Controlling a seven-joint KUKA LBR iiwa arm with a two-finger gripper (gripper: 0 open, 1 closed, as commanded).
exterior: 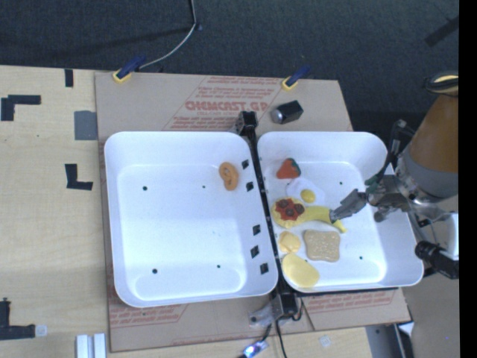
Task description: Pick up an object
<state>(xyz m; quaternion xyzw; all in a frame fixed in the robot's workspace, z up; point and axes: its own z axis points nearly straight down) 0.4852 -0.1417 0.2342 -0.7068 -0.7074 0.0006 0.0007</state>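
Observation:
The right bin [373, 151] holds several toy foods. There is a red strawberry [288, 169], a fried egg [305, 195], a red and yellow piece [288, 211], a yellow banana [319, 215], a slice of toast [322, 245], a small yellow piece [289, 241] and a large yellow piece [300, 271]. My gripper [344, 206] reaches in from the right, low over the bin. Its dark tip is at the banana's right end, just above the toast. I see nothing lifted in it.
In the left bin [134, 200] an orange-brown piece [229, 175] lies near the top right corner. A black divider [257, 200] runs between the bins. A small black device [287, 112] sits on the cardboard behind the right bin.

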